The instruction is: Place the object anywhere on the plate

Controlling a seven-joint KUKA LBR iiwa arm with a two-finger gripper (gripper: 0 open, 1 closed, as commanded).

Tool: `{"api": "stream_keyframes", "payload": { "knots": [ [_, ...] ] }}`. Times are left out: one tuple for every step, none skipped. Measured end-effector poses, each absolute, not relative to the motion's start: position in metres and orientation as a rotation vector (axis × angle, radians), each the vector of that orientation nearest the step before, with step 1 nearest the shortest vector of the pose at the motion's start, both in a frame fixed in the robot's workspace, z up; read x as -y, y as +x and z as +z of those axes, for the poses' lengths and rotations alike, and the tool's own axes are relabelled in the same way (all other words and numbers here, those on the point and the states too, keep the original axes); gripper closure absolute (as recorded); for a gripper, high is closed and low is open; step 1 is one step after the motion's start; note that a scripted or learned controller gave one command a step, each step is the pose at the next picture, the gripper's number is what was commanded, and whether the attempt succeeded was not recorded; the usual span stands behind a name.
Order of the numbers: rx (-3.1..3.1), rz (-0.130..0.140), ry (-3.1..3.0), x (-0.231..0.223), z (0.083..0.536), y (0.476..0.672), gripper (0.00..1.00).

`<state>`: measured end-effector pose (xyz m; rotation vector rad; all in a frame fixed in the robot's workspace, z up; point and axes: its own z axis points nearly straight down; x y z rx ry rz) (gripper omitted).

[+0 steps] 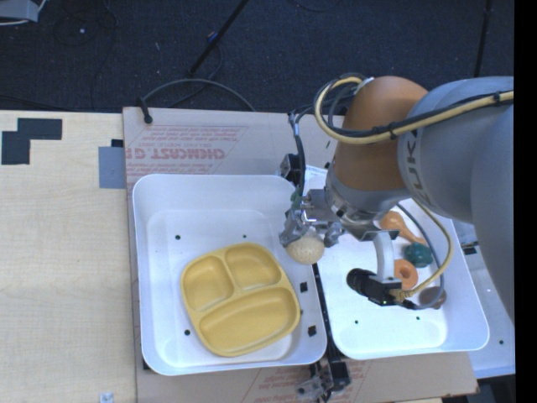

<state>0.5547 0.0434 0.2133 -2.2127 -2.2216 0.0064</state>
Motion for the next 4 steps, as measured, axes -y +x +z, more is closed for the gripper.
{"api": "stream_keyframes", "payload": {
  "knots": [
    [2.222,0.006,-2.213,-0.083,0.213,0.538,1.00],
    [2.224,0.006,-2.211,-0.133,0.227,0.510,1.00],
    [2.227,0.003,-2.211,-0.186,0.236,0.490,1.00],
    [2.222,0.005,-2.218,-0.184,0.236,0.491,0.00]
  ]
}}
